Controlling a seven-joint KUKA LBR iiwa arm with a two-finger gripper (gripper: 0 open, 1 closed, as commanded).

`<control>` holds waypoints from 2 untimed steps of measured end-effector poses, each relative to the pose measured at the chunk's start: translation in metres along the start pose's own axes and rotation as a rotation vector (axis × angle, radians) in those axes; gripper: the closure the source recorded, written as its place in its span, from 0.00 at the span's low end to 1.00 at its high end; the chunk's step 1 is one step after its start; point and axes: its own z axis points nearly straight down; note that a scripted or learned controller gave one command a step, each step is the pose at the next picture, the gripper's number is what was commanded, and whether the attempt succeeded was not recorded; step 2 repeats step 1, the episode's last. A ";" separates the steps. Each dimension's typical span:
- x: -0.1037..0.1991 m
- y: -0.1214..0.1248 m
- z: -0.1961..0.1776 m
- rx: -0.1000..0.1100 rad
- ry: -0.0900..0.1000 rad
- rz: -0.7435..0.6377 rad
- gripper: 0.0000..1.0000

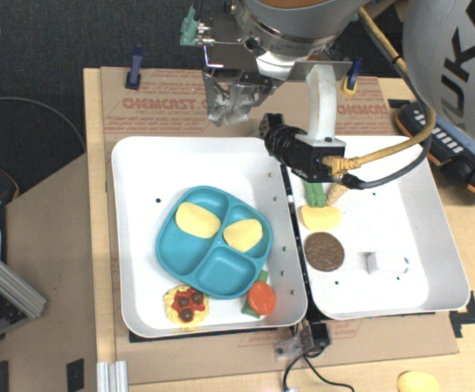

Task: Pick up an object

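From above, the gripper (pixel 231 104) hangs high over the cardboard just behind the left bin (pixel 131 219); whether its jaws are parted I cannot tell, and nothing shows between them. Well below and in front of it sits the blue divided plate (pixel 213 242), two yellow pieces resting in its wells, likely so they stay put. Farther on, a tomato (pixel 262 298) and small pizza (pixel 186 304) lie loose. Off to the gripper's side, in the right bin (pixel 433 243), wait a brown cookie (pixel 324 251) and yellow wedge (pixel 319 217), pickable candidates.
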 end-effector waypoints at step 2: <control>-0.002 -0.001 -0.003 0.012 -0.006 0.003 1.00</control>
